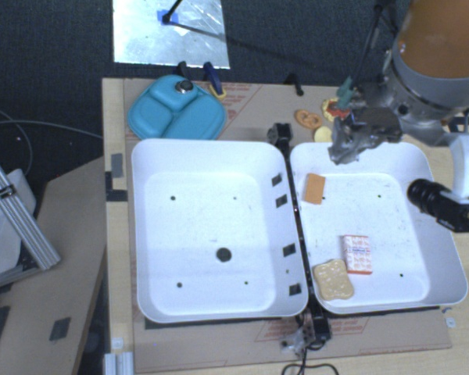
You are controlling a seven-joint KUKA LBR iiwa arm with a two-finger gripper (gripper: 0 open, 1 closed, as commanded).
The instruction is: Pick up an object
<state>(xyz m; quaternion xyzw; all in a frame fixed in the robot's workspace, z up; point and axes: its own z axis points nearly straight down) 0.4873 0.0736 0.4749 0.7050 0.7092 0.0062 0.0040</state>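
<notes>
Nearest the lens, a tan toast-shaped piece [333, 279] lies flat against the right white bin's [442, 283] front wall, so descending jaws, whose state I cannot tell, may strike that wall.

Two white bins [211, 151]; right bin holds an orange block [315, 188], a red-and-white patterned packet [358, 254] and a tan toast-shaped piece [333, 280]. Blue tray [177, 109] behind.
</notes>
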